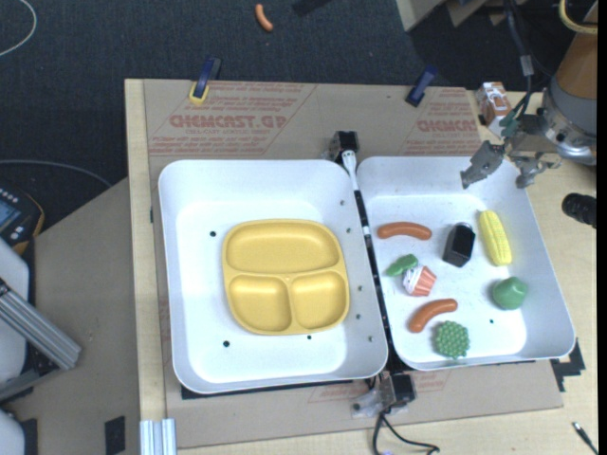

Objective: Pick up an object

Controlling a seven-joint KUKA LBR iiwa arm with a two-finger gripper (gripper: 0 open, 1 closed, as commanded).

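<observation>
The right bin (550, 335) holds several toy foods. An orange sausage (404, 230) lies near its left wall, with a black block (459, 245) and a yellow corn cob (493, 237) to its right. Lower down lie a strawberry with green leaves (414, 276), a second sausage (432, 314), a green round piece (509, 293) and a broccoli head (450, 338). My gripper (498, 176) hangs over the bin's far right corner, above and behind the corn. Its fingers are spread open with nothing between them.
The left bin (190, 349) holds a yellow divided plate (285, 275). Both bins sit on a cardboard sheet (285, 121) clamped at the back. A small orange item (264, 17) lies on the dark floor beyond the bench.
</observation>
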